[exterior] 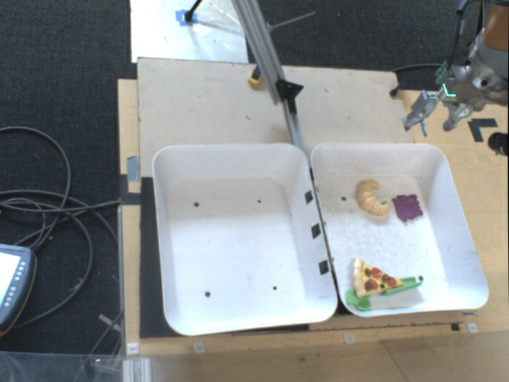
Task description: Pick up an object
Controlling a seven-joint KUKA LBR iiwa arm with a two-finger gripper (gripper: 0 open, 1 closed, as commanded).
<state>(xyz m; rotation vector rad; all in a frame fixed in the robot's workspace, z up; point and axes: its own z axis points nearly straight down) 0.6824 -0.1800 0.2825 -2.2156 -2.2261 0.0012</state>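
The gripper (436, 114) hangs over the bare desk (342, 102) beyond the right bin (465, 237), its two fingers spread apart with nothing between them. Below it in the view, inside that bin, a croissant (372, 196) lies just beside a purple grape bunch (408, 208). Farther from the gripper, at the bin's near edge, a pizza slice (371, 278) rests against a green pea pod (390, 290)

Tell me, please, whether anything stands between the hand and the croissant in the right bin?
Nothing visible does. The hand is above the right bin's far edge; the croissant lies uncovered, purple grapes beside it.
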